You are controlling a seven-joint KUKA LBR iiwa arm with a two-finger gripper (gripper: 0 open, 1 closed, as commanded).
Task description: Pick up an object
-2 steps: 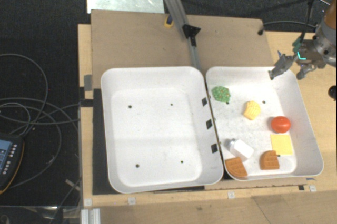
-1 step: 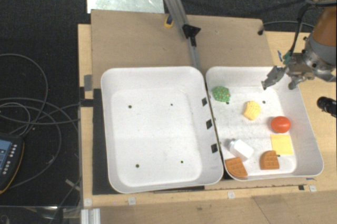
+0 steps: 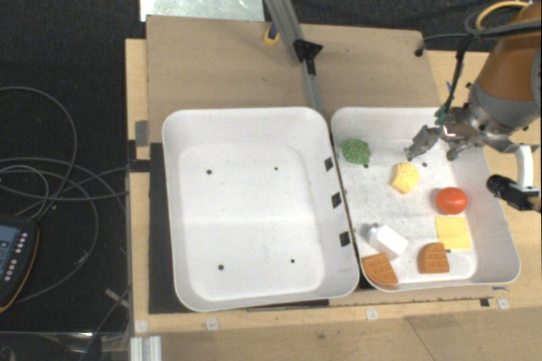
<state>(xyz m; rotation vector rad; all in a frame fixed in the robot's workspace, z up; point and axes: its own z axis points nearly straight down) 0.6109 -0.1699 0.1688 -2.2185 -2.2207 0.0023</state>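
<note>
Your arm: enters from right, wrist bent over right bin's point(image 3: 500, 262) far side. Tool point(image 3: 440, 146): fingers spread, nothing held, above bin floor. Yellow corn piece point(image 3: 406, 177): just near-left of tool.

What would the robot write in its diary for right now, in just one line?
task: pick up an object | gripper: open, over right bin, holding nothing | nearest: yellow corn | left bin: no items

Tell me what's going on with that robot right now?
Hand open, above right bin, holding nothing. Yellow corn piece nearest, untouched. Nothing blocking it.
</note>
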